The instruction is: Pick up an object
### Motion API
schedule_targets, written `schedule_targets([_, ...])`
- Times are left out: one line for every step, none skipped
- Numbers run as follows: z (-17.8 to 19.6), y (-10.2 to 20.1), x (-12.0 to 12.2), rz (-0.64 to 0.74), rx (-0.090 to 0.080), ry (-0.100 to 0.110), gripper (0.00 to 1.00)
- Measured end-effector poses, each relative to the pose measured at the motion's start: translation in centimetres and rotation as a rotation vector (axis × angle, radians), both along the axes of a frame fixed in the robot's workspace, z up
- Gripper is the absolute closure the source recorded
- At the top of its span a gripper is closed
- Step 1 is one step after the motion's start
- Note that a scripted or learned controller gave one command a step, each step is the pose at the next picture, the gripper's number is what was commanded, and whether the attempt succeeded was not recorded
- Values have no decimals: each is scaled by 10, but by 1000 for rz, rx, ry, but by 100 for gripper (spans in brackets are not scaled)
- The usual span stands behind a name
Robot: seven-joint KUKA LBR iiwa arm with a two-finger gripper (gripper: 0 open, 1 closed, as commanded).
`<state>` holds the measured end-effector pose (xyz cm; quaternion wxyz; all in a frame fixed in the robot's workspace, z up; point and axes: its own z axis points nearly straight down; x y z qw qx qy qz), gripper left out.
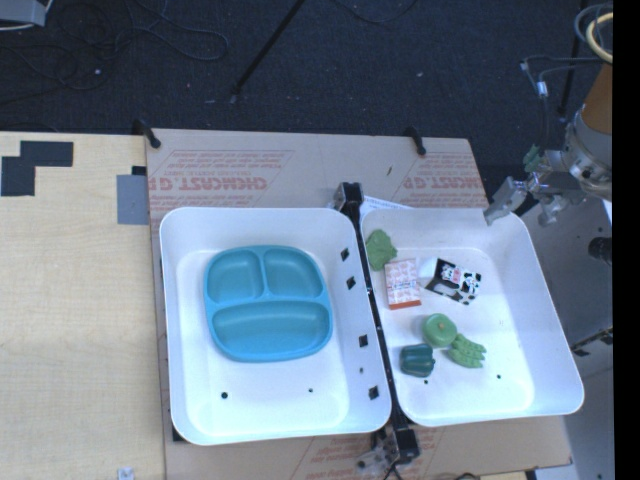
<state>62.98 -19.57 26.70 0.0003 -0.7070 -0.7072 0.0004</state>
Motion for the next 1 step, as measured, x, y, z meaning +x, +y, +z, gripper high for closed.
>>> schedule_targets([10, 0, 0, 2, 0, 0, 100])
